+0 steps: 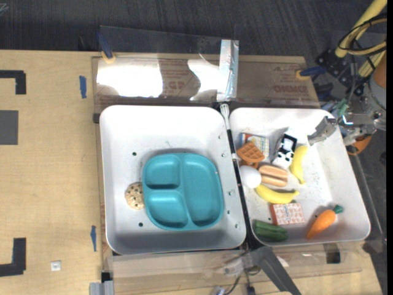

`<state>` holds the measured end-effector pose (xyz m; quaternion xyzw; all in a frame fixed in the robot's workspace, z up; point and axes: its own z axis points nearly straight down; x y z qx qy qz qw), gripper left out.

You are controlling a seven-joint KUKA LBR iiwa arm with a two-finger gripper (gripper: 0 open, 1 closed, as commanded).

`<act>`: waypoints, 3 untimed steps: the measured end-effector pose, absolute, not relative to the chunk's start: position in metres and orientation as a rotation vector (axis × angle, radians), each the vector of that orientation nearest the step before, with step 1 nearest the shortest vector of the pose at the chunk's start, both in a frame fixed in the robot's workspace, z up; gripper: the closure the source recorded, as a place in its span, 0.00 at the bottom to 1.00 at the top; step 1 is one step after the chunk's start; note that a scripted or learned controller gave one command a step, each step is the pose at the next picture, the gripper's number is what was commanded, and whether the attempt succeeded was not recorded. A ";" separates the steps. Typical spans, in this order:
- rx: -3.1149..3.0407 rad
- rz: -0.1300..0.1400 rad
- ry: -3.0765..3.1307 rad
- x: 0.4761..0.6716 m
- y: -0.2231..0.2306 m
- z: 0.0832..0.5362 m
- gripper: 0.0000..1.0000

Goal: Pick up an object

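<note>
Banana [299,163] sits just left of and below my pincer [323,128], in the right bin [356,189], long axis running toward and away from me. Pincer hovers at the bin's upper right; grip state: cannot tell.

Right white bin [344,183] holds a toy-food pile: orange waffle piece [250,153] near the divider, white egg [250,177] just below it, hot dog in bun [274,176] beside the egg, curved yellow banana [276,195] under it, second yellow banana [298,163] upright-ish, black-and-white dice-like block [285,150], red patterned square packet [287,213], green cucumber [269,230] at front edge, orange carrot [323,222] front right.
</note>
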<state>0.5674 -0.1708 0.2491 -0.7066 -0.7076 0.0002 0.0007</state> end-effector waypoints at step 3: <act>-2.272 -0.018 -2.184 0.590 -0.160 0.134 0.00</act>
